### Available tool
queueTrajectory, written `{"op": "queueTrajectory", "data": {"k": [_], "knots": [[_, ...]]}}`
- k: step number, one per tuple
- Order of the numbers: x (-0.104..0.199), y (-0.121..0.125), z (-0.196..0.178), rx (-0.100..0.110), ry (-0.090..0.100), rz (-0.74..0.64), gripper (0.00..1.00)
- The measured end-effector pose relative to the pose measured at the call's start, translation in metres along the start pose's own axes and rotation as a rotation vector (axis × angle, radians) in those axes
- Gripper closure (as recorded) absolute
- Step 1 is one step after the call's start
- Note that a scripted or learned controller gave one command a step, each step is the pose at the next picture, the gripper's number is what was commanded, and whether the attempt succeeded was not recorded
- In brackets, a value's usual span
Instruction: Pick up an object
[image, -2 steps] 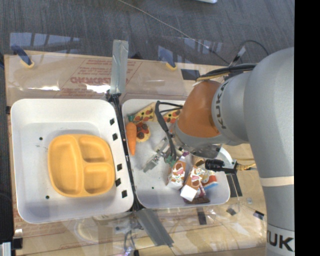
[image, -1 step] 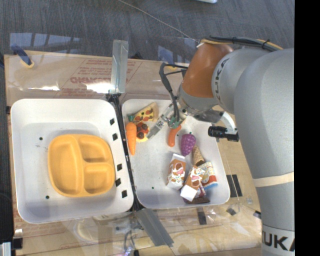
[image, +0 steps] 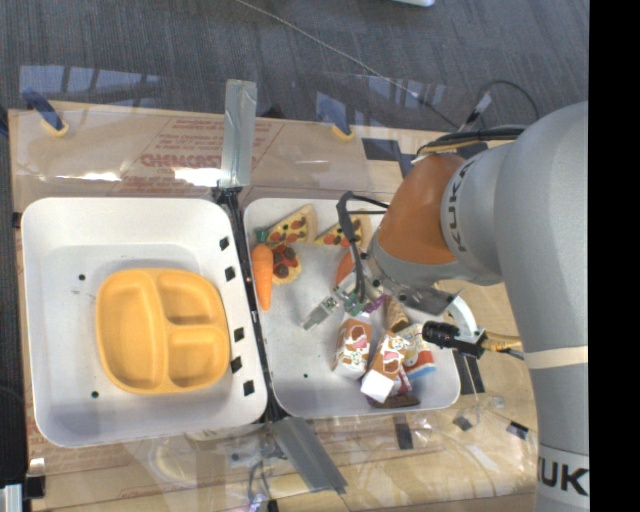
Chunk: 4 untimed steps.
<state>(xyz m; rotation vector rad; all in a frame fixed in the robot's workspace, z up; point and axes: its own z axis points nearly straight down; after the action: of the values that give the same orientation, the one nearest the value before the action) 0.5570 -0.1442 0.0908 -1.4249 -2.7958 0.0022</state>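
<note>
We see the grey arm (image: 520, 210) reaching in from the right over the right bin (image: 300, 385), its orange band (image: 420, 215) above the wrist. "KUKA" runs in black letters along the grey casing beside the band, and the letters "UK" show again at the lower right corner. The gripper (image: 322, 314) hangs low over the bin floor just right of the carrot (image: 262, 276); we cannot tell how it is set or whether it has hold of anything. The carrot lies along the bin's left wall, with a pizza slice (image: 289, 230) just above it. A cluster of small printed packets (image: 385, 355) sits near the right wall; their print is too small to read. The left bin (image: 60, 230) holds a yellow divided tray (image: 160, 328). Faint red lettering on the plastic sheet (image: 180, 150) behind the bins is unreadable.
</note>
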Motion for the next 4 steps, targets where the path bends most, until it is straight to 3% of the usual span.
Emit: {"op": "queueTrajectory", "data": {"k": [1,2,3,4], "knots": [[0.04,-0.04,0.0,-0.001,-0.001,0.057,0.0],[-0.034,0.012,-0.045,-0.005,-0.005,0.172,0.0],[-0.059,0.048,-0.012,-0.019,-0.015,0.282,0.0],[-0.06,0.05,-0.026,-0.023,-0.023,0.274,1.0]]}}
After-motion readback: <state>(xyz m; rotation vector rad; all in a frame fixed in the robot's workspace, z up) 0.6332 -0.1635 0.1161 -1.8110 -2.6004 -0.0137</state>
